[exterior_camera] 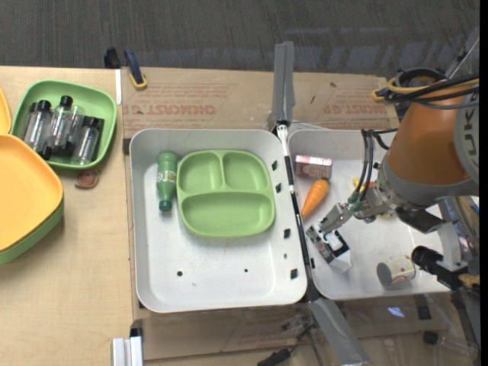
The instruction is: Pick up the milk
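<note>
Milk, a small white carton with dark print (336,248), lies at the right bin's (358,284) left wall, partly hidden under the two-finger gripper (332,226); whether it's clamped is unclear. Nearby: orange carrot (314,196), pink box (313,165), grey cylinder (396,271). Left bin: green divided plate (226,192), green bottle (166,179).

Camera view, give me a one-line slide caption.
KUKA arm's gripper lowered over the milk carton in the right bin, beside a carrot; green divided plate in the left bin.
</note>
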Available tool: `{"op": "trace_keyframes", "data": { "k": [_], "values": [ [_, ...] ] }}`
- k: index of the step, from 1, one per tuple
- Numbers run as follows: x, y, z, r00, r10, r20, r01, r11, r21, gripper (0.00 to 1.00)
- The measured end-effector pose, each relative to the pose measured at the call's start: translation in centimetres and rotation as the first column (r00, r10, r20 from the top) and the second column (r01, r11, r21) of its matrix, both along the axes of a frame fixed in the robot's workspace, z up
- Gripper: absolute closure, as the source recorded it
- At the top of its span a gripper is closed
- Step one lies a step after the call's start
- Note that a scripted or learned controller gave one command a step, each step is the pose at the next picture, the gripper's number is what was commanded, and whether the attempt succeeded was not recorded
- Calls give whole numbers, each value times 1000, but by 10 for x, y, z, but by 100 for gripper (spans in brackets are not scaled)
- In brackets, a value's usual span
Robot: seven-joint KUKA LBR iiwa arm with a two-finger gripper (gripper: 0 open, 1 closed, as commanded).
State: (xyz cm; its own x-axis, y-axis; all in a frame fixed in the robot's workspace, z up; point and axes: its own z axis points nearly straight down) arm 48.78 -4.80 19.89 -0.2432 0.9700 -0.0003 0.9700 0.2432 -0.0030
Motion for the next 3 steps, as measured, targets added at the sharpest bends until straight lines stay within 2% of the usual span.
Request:
{"op": "trace_keyframes", "data": {
  "k": [1,2,3],
  "values": [
    [18,-25,-5,1000,-15,1,15,1000,-1,0],
    [-11,23,-9,990,-142,-2,142,990,0,0],
    [-10,22,-1,990,-142,-4,142,990,-2,100]
  ]
}}
